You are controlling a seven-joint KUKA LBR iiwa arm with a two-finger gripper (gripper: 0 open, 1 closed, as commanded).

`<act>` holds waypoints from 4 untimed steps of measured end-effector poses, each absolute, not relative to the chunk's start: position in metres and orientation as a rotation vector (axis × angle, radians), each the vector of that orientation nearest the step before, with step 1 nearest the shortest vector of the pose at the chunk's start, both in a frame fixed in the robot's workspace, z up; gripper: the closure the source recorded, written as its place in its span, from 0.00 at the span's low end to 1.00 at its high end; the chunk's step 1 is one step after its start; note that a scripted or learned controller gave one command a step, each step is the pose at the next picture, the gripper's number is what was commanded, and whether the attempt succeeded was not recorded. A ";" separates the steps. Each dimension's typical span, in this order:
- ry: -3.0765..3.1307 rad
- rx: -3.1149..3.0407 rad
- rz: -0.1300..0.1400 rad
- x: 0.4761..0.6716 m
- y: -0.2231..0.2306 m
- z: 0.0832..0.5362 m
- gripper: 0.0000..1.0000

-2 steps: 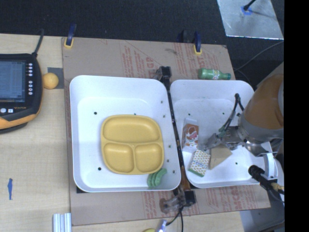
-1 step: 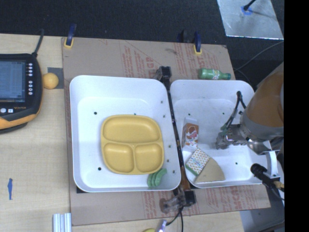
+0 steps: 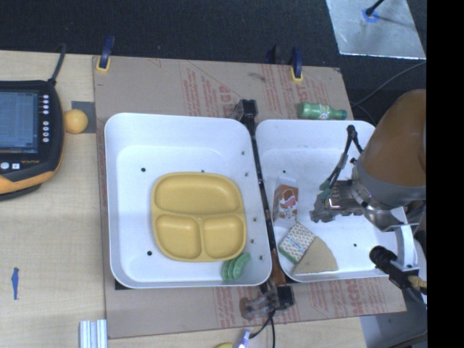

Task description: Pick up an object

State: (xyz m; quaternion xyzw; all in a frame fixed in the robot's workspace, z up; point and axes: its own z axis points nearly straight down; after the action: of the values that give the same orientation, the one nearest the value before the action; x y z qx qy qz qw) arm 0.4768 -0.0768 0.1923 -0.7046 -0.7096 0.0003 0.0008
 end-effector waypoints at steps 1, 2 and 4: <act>-2.227 -2.213 0.003 0.476 -0.078 0.192 0.00; -2.228 -2.216 -0.001 0.477 -0.102 0.094 0.00; -2.225 -2.215 0.001 0.626 -0.123 0.092 0.00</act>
State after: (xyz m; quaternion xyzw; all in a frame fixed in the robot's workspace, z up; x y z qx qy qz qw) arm 0.6262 -0.1235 0.0922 -0.7056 -0.7086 0.0002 0.0010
